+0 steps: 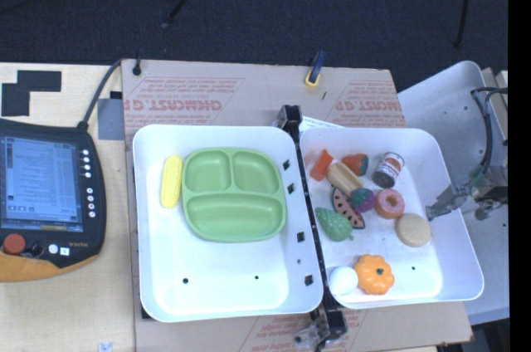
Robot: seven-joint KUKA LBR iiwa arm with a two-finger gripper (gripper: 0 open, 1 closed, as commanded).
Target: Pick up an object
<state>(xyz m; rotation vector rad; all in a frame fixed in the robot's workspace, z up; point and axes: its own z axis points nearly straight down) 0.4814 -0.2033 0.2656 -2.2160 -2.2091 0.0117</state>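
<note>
Cardboard covers the worktop under two white bins. At the right bin's (452,176) right edge the gripper (440,205) hangs low, jaws slightly parted and holding nothing. Nearest, just left and below them, lies a round tan biscuit (412,230).

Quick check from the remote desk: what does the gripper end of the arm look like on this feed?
At the right bin's edge, the gripper appears as slim grey metal fingers on a darker block. Dark cables loop above and behind it. Blur hides any markings, and I can't make out the orange band here.
</note>
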